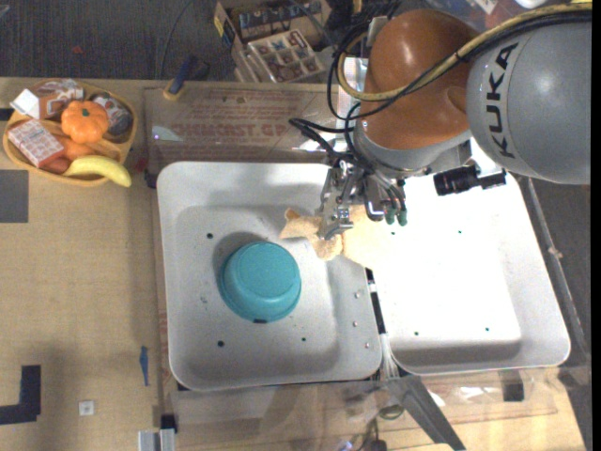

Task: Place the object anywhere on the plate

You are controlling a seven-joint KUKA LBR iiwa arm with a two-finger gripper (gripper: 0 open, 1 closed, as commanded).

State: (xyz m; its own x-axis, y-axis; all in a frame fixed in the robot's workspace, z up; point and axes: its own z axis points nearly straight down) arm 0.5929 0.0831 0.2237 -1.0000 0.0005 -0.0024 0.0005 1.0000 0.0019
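While positioned over the left bin (188,205), gripper (336,222) clamped on tan object (315,234). Sat just right of teal plate (261,281), apart.

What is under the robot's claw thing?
Under the gripper lies a tan object on the left bin's floor, near the blue plate. The gripper covers part of it, so its full shape stays hidden.

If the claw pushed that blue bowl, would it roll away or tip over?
Probably neither. The blue bowl appears to sit upside down, wide rim flat on the left bin, so it would likely slide rather than roll. It looks smooth and rounded, so the claw might slip off it.
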